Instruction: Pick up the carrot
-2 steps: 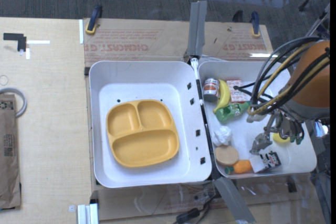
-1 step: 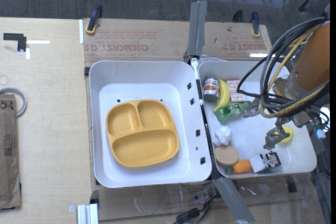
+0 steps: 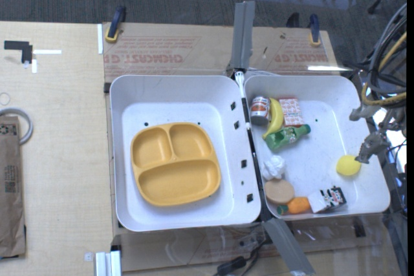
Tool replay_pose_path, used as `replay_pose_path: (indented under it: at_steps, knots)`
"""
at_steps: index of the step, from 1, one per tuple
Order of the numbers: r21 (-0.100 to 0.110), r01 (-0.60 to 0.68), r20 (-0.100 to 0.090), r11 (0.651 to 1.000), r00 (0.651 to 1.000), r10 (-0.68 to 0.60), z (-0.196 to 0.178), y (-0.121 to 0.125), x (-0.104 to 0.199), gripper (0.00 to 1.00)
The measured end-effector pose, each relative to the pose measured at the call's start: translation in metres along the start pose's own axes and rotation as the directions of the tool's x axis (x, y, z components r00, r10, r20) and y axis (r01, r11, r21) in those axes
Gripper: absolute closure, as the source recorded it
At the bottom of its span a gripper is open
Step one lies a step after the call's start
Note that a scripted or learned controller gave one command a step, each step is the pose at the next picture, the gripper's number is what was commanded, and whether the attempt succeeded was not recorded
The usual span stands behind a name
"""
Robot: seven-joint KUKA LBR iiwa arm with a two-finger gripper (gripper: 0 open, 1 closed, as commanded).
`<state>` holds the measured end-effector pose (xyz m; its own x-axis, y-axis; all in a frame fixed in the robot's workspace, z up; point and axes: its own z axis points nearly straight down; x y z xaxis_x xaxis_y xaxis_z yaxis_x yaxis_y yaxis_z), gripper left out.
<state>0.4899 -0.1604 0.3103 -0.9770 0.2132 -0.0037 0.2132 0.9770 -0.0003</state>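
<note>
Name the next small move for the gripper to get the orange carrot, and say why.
Probably shift the gripper across the right white bin toward its near edge, above the small orange carrot. The gripper sits by the yellow lemon at the bin's far-right side, while the carrot lies wedged between the tan round disc and the white carton.

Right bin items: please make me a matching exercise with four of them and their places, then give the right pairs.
Things:
1. carrot
2. banana
3. lemon
4. yellow plate

Places:
A. in the left bin
B. near the right wall of the right bin
C. at the near edge, beside a tan round thing
D. in the far left part, next to a can

Pairs: 1-C, 2-D, 3-B, 4-A
</note>
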Motion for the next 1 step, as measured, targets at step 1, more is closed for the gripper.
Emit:
replay_pose_path:
  at_steps: [1]
  knots:
    - [0.000,-0.002,0.003,1.000,1.000,0.002,-0.0089,-0.0002,-0.0016,1.00]
